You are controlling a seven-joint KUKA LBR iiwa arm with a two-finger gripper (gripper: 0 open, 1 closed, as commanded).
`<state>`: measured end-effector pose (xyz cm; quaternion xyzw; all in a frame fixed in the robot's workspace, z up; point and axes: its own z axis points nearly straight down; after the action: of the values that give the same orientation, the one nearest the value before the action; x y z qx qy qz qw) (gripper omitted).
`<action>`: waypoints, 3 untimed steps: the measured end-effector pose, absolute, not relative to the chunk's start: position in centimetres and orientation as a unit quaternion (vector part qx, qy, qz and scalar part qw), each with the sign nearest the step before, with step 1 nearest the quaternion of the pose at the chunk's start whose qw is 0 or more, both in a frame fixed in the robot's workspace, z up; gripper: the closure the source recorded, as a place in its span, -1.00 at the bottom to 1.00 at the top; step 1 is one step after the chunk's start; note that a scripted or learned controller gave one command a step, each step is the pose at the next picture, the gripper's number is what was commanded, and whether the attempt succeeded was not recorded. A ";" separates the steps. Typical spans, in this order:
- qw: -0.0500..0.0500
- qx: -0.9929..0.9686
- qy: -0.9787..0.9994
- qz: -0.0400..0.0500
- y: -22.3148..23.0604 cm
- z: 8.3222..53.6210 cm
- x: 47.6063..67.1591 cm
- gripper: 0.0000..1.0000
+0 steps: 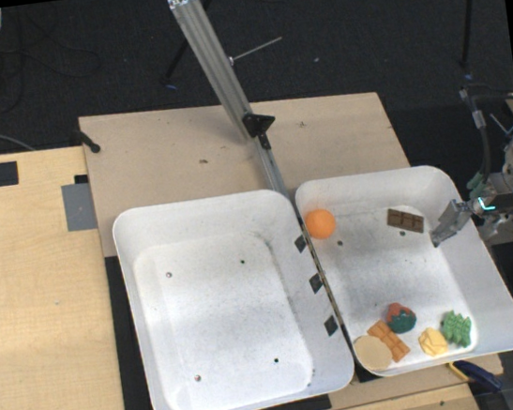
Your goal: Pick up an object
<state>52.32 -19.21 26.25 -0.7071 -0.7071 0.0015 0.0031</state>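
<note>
The right bin holds the loose objects. An orange ball rests against its left wall near the back. A brown block lies at the back right. Along the front sit a tan disc, an orange piece, a red and teal object, a yellow piece and a green piece. My gripper hangs over the right rim of this bin, just right of the brown block and apart from it. I see nothing held in it.
The left bin stands beside the right one, with black clips on the shared wall. A slanted aluminium bar rises behind the bins. Wooden bench surface lies to the left.
</note>
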 end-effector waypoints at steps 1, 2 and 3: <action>0.001 -0.707 -0.707 0.000 -19.3 26.4 52.4 -1.00; 0.003 -0.707 -0.707 0.002 -19.2 21.8 53.0 -1.00; 0.004 -0.707 -0.707 0.002 -18.8 15.8 52.0 -1.00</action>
<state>52.04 -18.85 15.85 -0.7072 -0.7070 0.0020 0.0045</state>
